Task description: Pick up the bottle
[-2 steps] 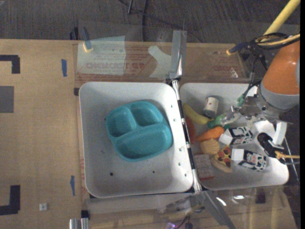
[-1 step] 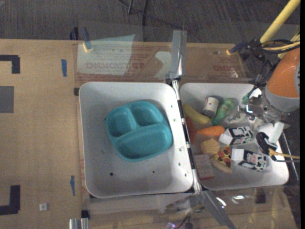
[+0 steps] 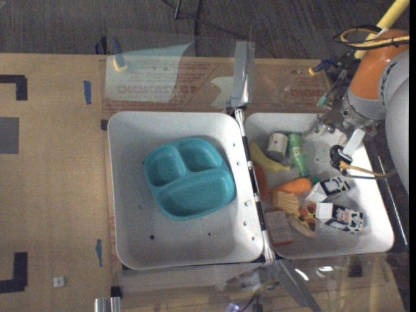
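arm: grey with an orange band, reaches in from the right over the far right corner of the right bin [image 3: 380, 234]
gripper [image 3: 327, 121]: sits over the far edge of the right bin, right of the bottle, apart from it
gripper state: too small and cluttered to say how wide it is or whether it has hold of anything
bottle [image 3: 299, 153]: green, lying on its side on the floor of the right bin, far half, long axis roughly far to near
bottle neighbours: small can [image 3: 278, 145] just left of it, looks to be touching; banana [image 3: 270, 158] tip ends beside its near end
banana: yellow, lies at a slant from the bin's left wall toward the bottle
carrot [image 3: 294, 186]: orange, just nearer than the bottle, lying crosswise
cartons: two black-and-white patterned ones, one [image 3: 335, 187] right of the carrot, the other [image 3: 344, 218] nearer and right
wooden blocks [image 3: 289, 203]: pale, clustered near of the carrot, left of the cartons
left bin [image 3: 130, 229]: holds a teal divided plate [image 3: 188, 177], roughly centred, three compartments up
bench [image 3: 52, 174]: tan, with blue tape bits and black corner marks at left
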`<state>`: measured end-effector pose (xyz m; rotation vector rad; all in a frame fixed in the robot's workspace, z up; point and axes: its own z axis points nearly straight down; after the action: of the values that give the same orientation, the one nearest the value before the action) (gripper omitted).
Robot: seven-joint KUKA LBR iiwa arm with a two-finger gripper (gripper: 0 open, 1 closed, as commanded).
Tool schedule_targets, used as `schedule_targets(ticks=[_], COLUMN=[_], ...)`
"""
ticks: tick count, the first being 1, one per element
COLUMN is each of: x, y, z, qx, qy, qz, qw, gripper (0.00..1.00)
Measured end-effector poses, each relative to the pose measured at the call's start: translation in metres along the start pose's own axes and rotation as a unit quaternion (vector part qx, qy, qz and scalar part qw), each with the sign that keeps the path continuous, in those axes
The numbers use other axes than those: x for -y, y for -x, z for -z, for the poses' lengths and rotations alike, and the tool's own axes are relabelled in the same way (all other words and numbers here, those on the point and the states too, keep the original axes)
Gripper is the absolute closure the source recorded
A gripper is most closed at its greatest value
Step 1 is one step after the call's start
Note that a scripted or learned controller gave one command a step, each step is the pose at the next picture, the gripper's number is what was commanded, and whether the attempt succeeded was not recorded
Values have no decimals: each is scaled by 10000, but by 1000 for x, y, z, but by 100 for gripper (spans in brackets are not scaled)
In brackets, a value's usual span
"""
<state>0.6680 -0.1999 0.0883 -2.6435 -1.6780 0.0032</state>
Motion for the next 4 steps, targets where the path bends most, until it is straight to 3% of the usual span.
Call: schedule_targets(ticks=[1, 2, 3, 4], x=[35, 33, 60, 60], y=[-57, -57, -120, -121], z=[-1, 12, 178, 178], qx=[22, 36, 17, 17], qy=[48, 78, 43, 41], qz=[-815, -802, -2281, -2277], qw=[9967, 9967, 9736, 9737], gripper=[0, 100, 100, 0])
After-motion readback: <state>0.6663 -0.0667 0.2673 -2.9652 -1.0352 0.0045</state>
